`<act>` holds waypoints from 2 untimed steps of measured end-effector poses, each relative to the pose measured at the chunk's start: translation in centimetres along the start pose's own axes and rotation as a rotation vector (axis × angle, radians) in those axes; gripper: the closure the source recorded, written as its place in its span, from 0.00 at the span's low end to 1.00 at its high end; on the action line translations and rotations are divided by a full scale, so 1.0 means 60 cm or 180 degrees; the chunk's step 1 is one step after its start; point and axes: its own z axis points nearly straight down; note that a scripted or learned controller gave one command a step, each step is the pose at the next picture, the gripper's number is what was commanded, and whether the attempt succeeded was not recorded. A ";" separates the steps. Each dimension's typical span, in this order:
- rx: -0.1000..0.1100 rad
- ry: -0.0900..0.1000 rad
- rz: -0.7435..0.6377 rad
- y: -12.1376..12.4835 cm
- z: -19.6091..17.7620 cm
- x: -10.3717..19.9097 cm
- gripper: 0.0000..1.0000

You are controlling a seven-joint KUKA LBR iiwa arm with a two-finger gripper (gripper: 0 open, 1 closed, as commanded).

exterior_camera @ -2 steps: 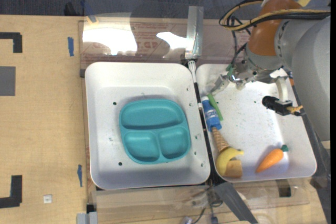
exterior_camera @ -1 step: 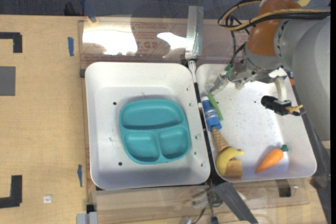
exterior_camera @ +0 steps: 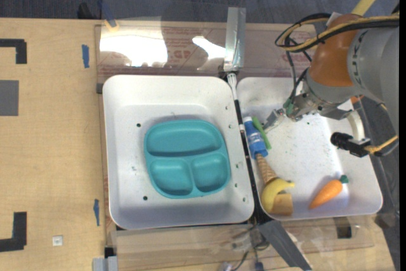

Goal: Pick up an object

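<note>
**Operator:** Where's the gripper, and does it have anything?

**Observer:** You'll find the gripper low over the right bin, in its upper left part. Its fingers look a little parted with nothing between them, though they're small and partly blurred, so take the gap as probable.

**Operator:** And what could I pick?

**Observer:** You've got a blue marker lying along the right bin's left wall, just beside the fingertips. Below it lies an ice cream cone, and touching that is a yellow banana near the front edge. The toy carrot lies in the front right corner, well apart from the gripper. In the left bin you'll see a teal divided plate lying flat in the middle.
</note>
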 end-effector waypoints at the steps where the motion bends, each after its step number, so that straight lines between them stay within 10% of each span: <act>1: 0.0039 0.0015 -0.0355 0.068 0.002 -0.015 0.00; 2: 0.0014 0.0016 0.0115 0.072 0.002 -0.012 0.00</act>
